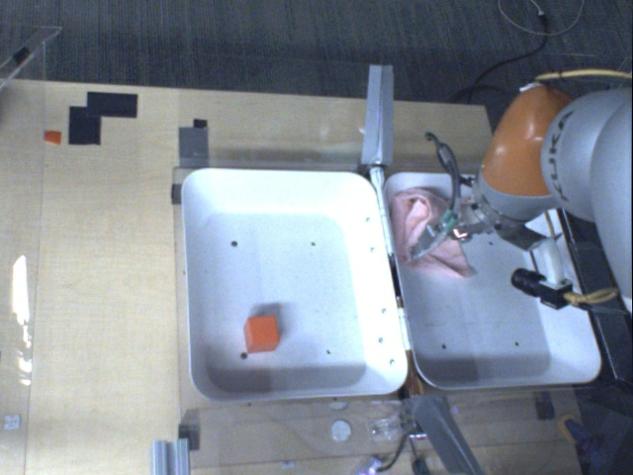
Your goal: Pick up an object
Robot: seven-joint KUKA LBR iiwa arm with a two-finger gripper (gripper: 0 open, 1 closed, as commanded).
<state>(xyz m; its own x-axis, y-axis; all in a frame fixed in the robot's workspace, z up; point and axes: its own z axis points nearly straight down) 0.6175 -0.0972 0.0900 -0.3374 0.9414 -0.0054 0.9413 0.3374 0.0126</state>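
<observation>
The pincer (435, 240) is down in the right bin (514, 359), at its far left corner, right on a crumpled pink cloth (423, 228) lying against the wall next to the left bin (213, 265). Its fingers seem to press into the cloth's folds, but I cannot tell whether they are spread or closed on the fabric. An orange block (262, 333) sits alone in the left bin's near part on the pale worktop (89, 295).
</observation>
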